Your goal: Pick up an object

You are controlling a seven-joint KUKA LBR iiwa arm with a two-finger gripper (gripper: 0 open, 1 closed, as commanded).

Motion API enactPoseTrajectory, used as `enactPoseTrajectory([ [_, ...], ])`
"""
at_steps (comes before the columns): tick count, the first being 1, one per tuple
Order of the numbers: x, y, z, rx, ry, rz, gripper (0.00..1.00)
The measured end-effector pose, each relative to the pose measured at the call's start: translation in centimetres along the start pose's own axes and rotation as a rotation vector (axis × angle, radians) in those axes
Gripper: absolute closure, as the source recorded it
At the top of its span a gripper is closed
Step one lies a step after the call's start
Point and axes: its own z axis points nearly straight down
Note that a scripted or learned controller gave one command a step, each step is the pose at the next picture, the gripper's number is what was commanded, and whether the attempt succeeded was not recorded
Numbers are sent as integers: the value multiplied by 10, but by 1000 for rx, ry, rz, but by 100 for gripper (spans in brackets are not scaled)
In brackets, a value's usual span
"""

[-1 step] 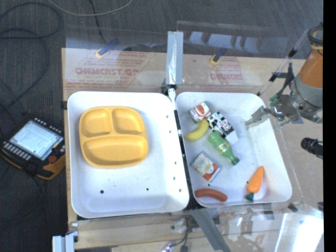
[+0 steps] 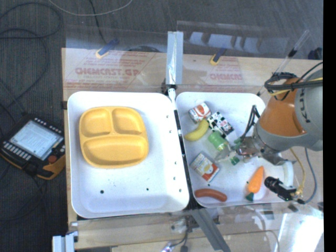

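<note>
The gripper (image 2: 237,152) is low in the right bin (image 2: 239,100), at the middle right of the frame, and I cannot tell if its fingers are wide or shut because they are too small and dark to see. It sits just beside a green bottle (image 2: 217,140), with a banana (image 2: 196,132) and a black and white toy cow (image 2: 220,123) up to its left. A carrot (image 2: 255,181), a hot dog (image 2: 210,195) and a small carton (image 2: 204,166) lie lower down, and a yellow tray (image 2: 113,136) rests in the left bin (image 2: 131,198).
</note>
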Motion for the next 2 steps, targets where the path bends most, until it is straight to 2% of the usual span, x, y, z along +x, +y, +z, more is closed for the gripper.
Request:
enactPoseTrajectory([
  [1,0,0,-9,0,-1,0,100],
  [2,-3,30,-127,3,-3,35,100],
])
